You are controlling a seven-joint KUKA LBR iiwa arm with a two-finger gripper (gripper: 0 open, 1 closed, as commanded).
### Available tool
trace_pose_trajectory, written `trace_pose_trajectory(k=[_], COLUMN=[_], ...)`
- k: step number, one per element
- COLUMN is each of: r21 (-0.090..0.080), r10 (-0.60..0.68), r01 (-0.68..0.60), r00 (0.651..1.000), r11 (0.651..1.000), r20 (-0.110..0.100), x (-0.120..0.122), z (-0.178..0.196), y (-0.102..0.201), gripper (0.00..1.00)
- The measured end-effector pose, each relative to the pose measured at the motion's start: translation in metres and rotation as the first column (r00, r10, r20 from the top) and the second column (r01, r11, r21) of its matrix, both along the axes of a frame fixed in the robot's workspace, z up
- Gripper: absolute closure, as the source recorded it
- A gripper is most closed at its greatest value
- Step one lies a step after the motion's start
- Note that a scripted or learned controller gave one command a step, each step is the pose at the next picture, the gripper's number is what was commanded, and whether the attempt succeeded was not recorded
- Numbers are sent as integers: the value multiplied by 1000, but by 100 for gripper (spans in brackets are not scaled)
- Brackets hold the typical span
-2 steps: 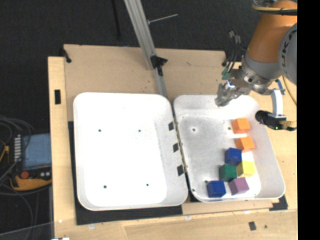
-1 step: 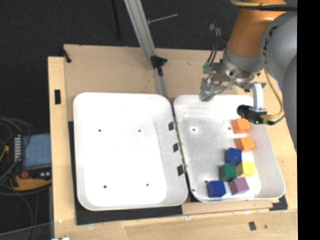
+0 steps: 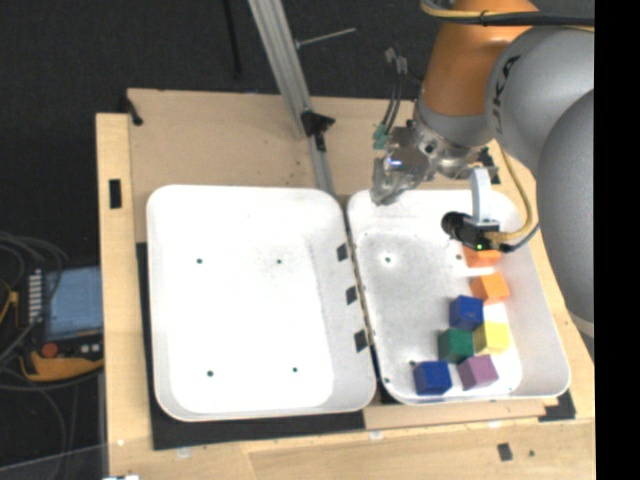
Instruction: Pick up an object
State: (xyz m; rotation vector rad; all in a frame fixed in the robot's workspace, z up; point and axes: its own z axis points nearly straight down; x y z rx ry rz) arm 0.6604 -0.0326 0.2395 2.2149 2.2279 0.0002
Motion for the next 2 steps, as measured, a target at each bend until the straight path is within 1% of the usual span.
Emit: trace_pose_trajectory(k=[1, 2], r21=[0, 2], r10=[0, 2], r01=[0, -2], r00=[1000, 1000], r11=[1000, 1000], r20=[-1, 3], x=[-1, 5], z=[-10, 3], y=[51, 103], gripper=[100, 100])
